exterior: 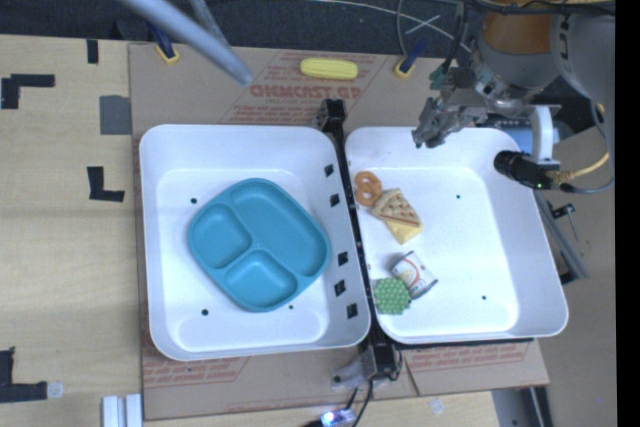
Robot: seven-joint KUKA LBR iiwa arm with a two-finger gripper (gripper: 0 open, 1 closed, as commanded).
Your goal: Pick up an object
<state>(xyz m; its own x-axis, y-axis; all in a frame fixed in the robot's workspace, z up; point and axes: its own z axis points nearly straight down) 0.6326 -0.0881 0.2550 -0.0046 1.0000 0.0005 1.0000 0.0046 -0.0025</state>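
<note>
Seen from above: two white bins side by side. Left bin (160, 215) holding blue divided tray (258, 243). Right bin (500, 245) w/ pretzel (367, 186), waffle-like wedge (397, 213), small can (412, 274), green round piece (392, 295), all near its left side. Gripper (432, 130) hovering over right bin's back edge, well apart from items. Fingers too small to tell if open or closed; nothing visible between them. Judged: pick not yet made; descent, grasp, lift all left.

Waffle wedge (397, 213) (pretzel (367, 187) touching) in right bin (520, 215).
</note>
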